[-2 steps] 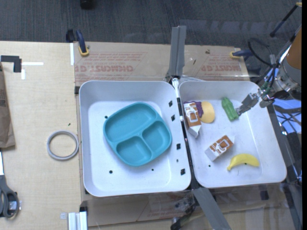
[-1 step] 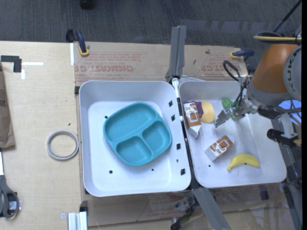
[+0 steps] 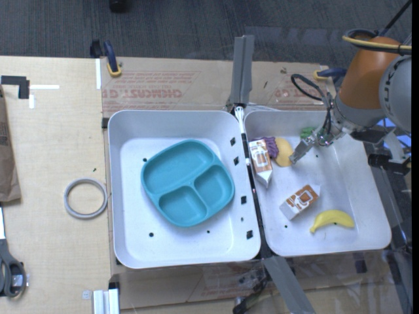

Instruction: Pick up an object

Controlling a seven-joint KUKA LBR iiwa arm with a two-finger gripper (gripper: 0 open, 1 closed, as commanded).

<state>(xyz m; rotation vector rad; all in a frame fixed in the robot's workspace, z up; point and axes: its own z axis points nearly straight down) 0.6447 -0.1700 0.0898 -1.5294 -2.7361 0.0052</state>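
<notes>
Objects for picking: four loose items in the right bin (image 3: 376, 195), none lifted.
Tape ring (image 3: 85, 197): on the bench, left of both bins, well apart from the work.
Left bin (image 3: 121, 195): holds one teal divided plate (image 3: 188, 182), lying flat near its middle.
Carton, tall (image 3: 261, 161): lying at the left wall of the right bin, far half, touching or nearly touching the yellow piece beside it.
Yellow round piece (image 3: 284, 152): just right of the tall carton; kind of object too small to tell.
Carton, small (image 3: 300, 201): lying tilted near the middle of the right bin, apart from the others.
Banana (image 3: 332, 220): near-right part of the right bin, just beside the small carton.
Gripper (image 3: 302, 150): low in the far part of the right bin, tip just beside the yellow round piece; nothing seen between its fingers.
Fingers: whether spread or closed, cannot tell; they merge into one dark shape.
Green item (image 3: 307, 134): small, close against the gripper body; nature unclear.
Arm (image 3: 366, 77): enters from the right, cut off by the frame edge.
Progress: judged at the approach stage; grasp and lift remain to be done.
Contact: whether the tip touches the yellow piece or the bin floor cannot be made out.
</notes>
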